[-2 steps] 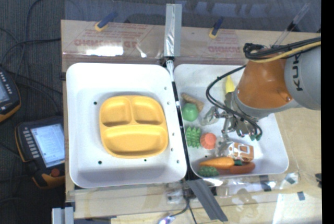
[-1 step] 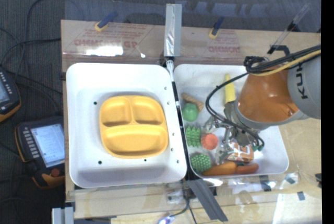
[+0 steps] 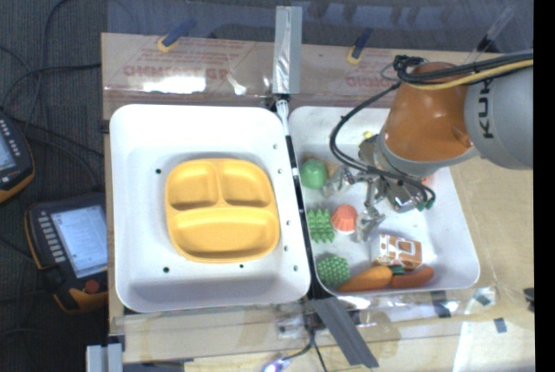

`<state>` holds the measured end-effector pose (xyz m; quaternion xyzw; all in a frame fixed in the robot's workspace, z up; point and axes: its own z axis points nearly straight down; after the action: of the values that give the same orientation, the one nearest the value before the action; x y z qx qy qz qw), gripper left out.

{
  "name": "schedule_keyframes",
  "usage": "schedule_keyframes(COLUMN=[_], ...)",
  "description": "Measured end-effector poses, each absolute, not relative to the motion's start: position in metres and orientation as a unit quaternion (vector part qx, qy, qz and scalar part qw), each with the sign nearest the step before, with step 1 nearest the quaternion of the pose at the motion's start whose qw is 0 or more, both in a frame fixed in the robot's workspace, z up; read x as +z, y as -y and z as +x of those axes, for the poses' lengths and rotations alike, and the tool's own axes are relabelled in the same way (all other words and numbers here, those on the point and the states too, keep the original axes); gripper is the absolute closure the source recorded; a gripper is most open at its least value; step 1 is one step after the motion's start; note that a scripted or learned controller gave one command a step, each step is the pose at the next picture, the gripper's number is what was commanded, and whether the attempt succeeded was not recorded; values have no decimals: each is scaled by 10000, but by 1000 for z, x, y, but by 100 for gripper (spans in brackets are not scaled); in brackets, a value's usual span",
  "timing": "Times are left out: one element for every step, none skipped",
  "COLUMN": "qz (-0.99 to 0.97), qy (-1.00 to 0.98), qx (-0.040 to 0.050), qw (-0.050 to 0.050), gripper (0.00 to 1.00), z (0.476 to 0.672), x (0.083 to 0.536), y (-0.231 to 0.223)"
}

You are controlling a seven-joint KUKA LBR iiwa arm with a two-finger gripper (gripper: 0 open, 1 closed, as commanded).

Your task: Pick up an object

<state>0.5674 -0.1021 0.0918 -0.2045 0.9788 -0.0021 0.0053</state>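
Toys lay scattered in the right bin (image 3: 460,231), and we judged the nearest candidate to be a small round orange-and-white piece (image 3: 345,218) sitting just to the view's left of the gripper (image 3: 375,216), close beside its lower end. We saw the gripper hanging over the middle of that bin, beneath the orange band of the arm (image 3: 429,123), which reached in from the right. We could not tell whether its fingers were apart or together, since metal parts and dark cables overlapped there, and nothing showed clearly between them. A green ball (image 3: 313,173) sat further up and left, a spiky green toy (image 3: 321,225) just left of the round piece, and a second green toy (image 3: 332,266) lower down. Below the gripper lay a small orange-and-white box-like toy (image 3: 397,251), and along the near wall a carrot (image 3: 368,278) stretched left to right. The left bin (image 3: 139,145) held a yellow divided tray (image 3: 223,208), well apart.
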Motion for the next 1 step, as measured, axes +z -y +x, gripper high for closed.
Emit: schedule_keyframes(qz=[-316], qy=[-9995], qx=[-8], qw=[58], gripper=[0], z=[597], x=[91], y=[96])
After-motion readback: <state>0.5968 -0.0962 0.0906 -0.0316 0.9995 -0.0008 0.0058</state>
